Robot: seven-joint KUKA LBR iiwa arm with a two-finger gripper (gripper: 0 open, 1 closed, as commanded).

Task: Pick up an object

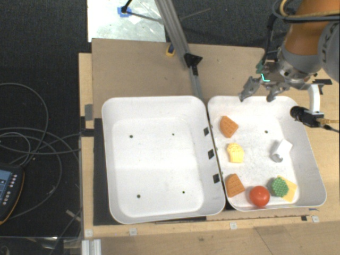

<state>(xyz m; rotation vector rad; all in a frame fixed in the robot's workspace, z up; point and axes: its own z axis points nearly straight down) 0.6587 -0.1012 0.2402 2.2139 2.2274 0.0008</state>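
Note:
My gripper (260,92) hangs open above the far edge of the right bin (308,158), with nothing between its fingers. Inside that bin lie an orange waffle-like piece (229,126), a yellow piece (236,153), a second orange piece (234,185), a red tomato (259,196), a green broccoli on a yellow wedge (281,188) and a small white and grey object (280,150). All of them sit nearer the camera than the gripper and apart from it.
The left bin (154,158) adjoins the right one, joined by black clips. A grey pole (178,33) slants across the bench's far side. Cables and a handset lie on the floor at left.

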